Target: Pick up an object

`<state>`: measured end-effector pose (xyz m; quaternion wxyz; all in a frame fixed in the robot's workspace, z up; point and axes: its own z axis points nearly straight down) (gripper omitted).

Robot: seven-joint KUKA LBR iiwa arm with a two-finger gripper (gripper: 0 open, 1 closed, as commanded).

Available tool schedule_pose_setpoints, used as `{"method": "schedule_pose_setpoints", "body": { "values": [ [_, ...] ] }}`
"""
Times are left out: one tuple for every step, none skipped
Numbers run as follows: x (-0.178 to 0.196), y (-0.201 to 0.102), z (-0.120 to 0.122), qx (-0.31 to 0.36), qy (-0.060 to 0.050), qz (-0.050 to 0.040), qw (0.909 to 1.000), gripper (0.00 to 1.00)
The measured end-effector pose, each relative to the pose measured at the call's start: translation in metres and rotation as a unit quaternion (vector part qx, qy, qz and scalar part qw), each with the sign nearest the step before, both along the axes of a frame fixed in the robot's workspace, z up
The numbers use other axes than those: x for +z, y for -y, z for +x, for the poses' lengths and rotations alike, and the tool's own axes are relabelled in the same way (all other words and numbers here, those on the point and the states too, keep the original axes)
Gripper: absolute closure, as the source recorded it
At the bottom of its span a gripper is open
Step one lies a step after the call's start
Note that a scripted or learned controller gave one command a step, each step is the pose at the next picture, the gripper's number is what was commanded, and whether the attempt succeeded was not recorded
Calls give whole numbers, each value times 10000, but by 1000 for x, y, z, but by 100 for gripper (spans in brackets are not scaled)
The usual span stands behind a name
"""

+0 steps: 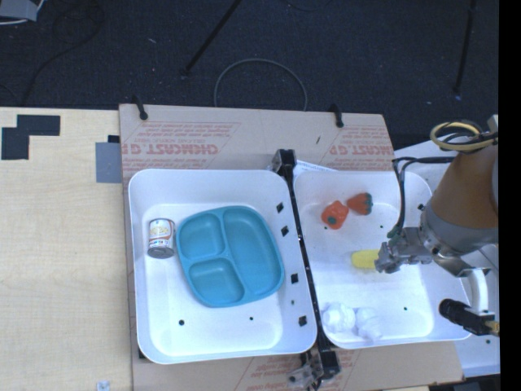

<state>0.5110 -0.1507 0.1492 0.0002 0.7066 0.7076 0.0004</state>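
Gripper [389, 261] mine, low in right white bin [407, 320], arm reaching in from right. Small yellow rounded object [364, 259] lies on bin floor just left of my tip, touching or nearly so; whether it sits between jaws, cannot tell. Jaw state unclear. Two orange-red rounded toys [346, 209] farther back. Crumpled white lump [352, 320] near edge.

A dark carpeted floor [122, 47] fills the top of the frame, crossed by thin black cables [260, 76] and slanting stand legs [216, 31]. On the left lies a pale wooden tabletop [57, 283] with black tape marks [28, 133] and a grey patch [107, 161]. A printed cardboard sheet [244, 141] sits in the upper middle.
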Motion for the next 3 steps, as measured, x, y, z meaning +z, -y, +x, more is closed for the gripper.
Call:
{"method": "schedule_pose_setpoints", "body": {
  "values": [
    [42,0,5,-2,-4,-1,10000,100],
    [86,0,5,-2,-1,-3,10000,100],
    [92,-41,27,7,-10,3,10000,100]
  ]
}}
